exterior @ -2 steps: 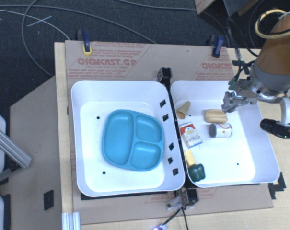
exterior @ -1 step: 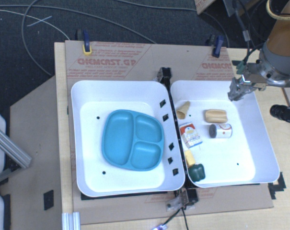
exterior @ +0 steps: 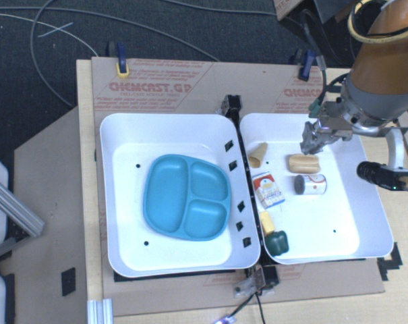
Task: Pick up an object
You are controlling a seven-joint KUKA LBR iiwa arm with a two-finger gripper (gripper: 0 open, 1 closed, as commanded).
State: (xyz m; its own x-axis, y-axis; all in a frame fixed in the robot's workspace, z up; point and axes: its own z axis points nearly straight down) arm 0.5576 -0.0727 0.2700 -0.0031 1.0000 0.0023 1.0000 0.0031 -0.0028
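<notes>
A tan bread roll is lying in the right bin, and the gripper is hanging just above its upper edge; whether it is clamped or released cannot be told. A small can, a red-and-white packet and a green-and-yellow toy are lying nearby. A blue 3-compartment plate is sitting in the left bin.

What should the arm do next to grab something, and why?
Probably lower straight down a little: the gripper hangs just above the tan bread-like piece in the right bin, nearer than the small can, and holds nothing visible yet.
</notes>
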